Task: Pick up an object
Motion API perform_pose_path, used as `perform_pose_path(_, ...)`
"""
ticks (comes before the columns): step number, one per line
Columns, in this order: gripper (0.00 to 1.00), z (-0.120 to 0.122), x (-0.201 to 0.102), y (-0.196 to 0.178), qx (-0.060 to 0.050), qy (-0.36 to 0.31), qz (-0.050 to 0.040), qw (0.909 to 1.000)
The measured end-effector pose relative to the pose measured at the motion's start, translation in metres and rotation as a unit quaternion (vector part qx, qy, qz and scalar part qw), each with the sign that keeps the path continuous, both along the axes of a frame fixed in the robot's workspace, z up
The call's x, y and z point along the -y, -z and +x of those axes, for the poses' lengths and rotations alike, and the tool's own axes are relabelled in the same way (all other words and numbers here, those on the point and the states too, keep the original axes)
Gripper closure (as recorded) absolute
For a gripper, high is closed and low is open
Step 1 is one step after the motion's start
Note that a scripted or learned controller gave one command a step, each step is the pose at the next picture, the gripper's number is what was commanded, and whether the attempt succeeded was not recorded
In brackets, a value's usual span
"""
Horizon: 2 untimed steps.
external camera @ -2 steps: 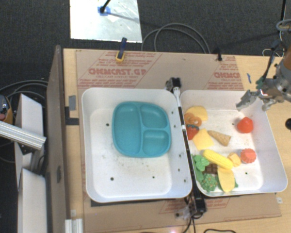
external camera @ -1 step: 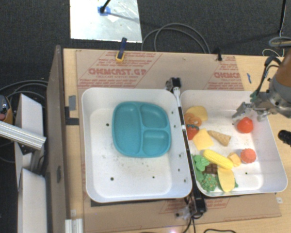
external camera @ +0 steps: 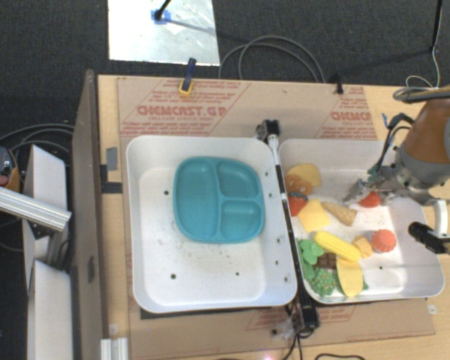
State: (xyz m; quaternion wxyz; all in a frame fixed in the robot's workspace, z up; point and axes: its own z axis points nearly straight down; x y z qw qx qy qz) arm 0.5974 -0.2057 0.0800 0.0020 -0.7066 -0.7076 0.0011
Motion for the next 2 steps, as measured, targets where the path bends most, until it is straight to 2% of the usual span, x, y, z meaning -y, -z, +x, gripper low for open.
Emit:
perform_pose_path(1,1.0,0.003,0.001,-0.016,0.005,-0.001,-0.0012,1.0)
perform_pose_path(2,1.0,0.042,-0.061,-0.005,-0.002,-0.003,0.0004,1.0)
